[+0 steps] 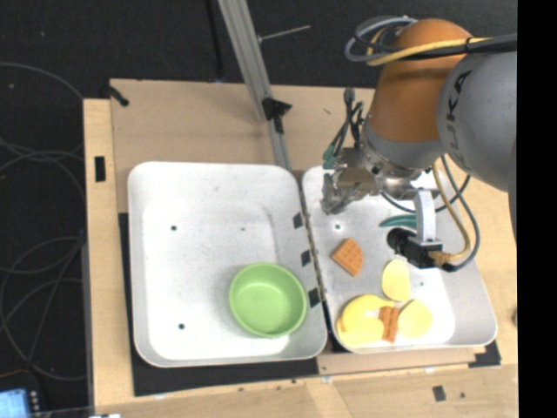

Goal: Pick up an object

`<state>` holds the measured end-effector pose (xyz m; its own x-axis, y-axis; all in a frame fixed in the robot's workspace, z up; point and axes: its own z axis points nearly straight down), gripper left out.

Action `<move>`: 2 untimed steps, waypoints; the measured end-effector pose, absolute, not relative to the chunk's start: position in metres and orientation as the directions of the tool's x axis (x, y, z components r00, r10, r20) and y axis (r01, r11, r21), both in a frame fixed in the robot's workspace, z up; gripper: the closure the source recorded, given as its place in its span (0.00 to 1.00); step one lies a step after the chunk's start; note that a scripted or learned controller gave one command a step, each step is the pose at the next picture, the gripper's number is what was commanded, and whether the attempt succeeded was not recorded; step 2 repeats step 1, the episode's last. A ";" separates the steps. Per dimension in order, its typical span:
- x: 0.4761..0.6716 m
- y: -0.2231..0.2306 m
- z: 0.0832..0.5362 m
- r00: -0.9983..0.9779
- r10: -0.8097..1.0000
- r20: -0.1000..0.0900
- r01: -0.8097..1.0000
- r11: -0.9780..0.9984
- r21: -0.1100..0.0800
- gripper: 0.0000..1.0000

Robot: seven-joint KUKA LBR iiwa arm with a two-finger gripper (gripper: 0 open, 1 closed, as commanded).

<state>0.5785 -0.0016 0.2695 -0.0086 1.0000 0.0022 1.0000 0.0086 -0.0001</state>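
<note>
My gripper [334, 198] hangs over the upper left part of the right bin [466, 299], below the orange wrist band. An orange waffle-like square [348, 257] lies on the bin floor just below and right of it, apart from it. Further down sit a pale yellow oval piece [396, 278], a yellow plate [361, 316] and a small orange stick [389, 323] lying across it. A green bowl [267, 299] rests in the lower right of the left bin [174, 198]. Nothing shows between the fingers.
A grey metal strut [248, 50] runs from the top down to the gap between the bins. Cables and a black connector [418, 252] hang from the wrist over the right bin. The wooden bench [174, 120] surrounds both bins.
</note>
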 end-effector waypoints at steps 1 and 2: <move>0.575 0.045 0.246 -0.006 1.000 0.000 1.000 0.006 -0.002 1.00; 0.575 0.045 0.246 -0.006 1.000 0.000 1.000 0.006 -0.002 1.00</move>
